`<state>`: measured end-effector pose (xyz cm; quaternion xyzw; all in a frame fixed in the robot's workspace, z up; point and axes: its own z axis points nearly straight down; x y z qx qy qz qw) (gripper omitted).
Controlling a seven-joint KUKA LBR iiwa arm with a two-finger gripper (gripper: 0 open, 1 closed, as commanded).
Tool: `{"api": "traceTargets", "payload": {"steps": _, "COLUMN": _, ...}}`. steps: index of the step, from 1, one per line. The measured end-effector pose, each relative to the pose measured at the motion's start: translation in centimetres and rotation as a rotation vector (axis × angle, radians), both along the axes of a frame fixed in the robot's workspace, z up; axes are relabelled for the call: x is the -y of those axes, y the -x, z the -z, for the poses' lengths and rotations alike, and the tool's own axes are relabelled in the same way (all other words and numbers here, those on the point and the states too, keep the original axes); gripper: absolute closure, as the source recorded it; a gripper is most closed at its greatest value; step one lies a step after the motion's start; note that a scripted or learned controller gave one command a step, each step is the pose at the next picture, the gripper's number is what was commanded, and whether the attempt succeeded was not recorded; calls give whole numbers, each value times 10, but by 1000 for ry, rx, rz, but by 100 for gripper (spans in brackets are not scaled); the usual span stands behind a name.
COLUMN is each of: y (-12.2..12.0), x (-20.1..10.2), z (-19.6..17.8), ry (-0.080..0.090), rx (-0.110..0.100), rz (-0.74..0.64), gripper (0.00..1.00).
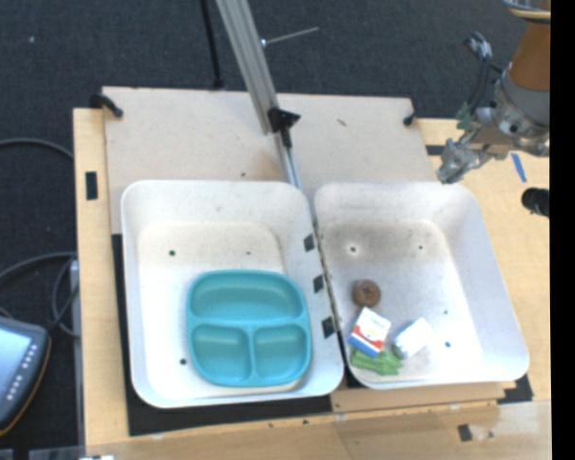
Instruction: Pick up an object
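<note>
Hovered high at the far right corner of the right bin (479, 257), the jaws (453, 166), just over its rim; impossible to tell whether parted or closed. Nothing seen between them. Down at the near end lay the pickings, bunched together: small brown disc (366, 292), red-and-white carton (370, 333) touching a green piece (379, 362), white block (413, 336) beside. All well apart from the jaws, toward the camera and slightly left. Blue divided tray (249, 328) sat alone in the left bin (153, 228)
</note>
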<state>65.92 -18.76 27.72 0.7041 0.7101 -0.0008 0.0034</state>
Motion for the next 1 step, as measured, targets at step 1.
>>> {"api": "traceTargets", "payload": {"steps": 1, "y": 0, "x": 1, "z": -11, "ry": 4, "rx": 2, "rz": -5, "gripper": 100}}
